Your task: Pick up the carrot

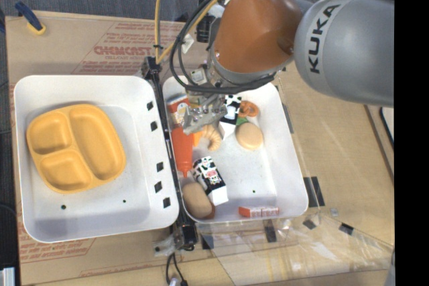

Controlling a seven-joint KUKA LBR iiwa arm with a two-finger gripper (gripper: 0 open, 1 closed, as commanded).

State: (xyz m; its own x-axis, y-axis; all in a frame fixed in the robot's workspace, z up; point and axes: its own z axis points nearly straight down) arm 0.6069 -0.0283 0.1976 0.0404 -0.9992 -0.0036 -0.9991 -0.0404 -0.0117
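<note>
**Carrot in the right bin, claw low above it**

Carrot [181,146], a smooth orange tapered plastic piece, lies lengthwise along the left wall of the shallow white right bin [285,171]. Nearest the camera in that bin sits a brown rounded potato shape [197,201], touching a small black-and-white boxy carton [210,179]; a flat red-and-white packet [259,211] lies by the near wall. Further back rests a pale tan bun-like disc [249,137]. The metal claw [200,116] hangs just over the carrot's far end; whether it is spread or closed, I cannot tell. In the left bin [40,218] lies a glossy yellow three-compartment tray [75,146].
</note>
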